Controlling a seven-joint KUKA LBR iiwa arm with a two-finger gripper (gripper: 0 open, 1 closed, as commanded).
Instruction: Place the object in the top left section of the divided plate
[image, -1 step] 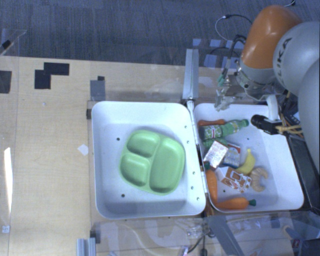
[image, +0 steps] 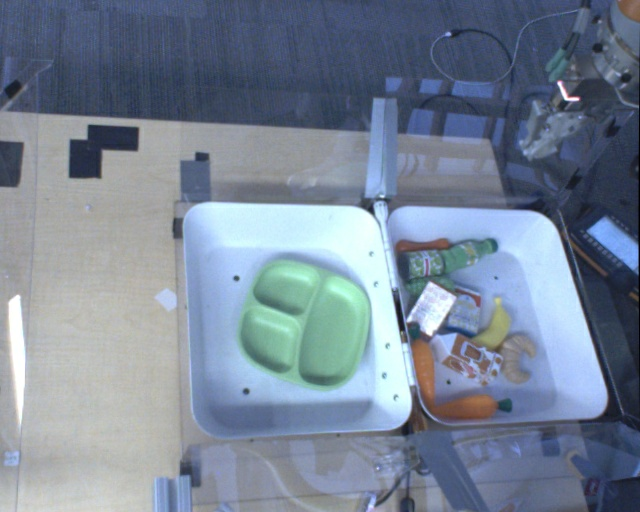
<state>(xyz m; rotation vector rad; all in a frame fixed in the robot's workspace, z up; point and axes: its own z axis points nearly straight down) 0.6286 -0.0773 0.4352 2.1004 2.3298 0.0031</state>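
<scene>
Arm at top right, gripper above tabletop beyond right bin; jaw state can't tell. Green divided plate sits in left bin, w/ banana in right bin.

Divided plate: pale green, three sections, lying flat in left bin, well down-left of the gripper. Sections bare. Object unidentified among right-bin clutter.
</scene>
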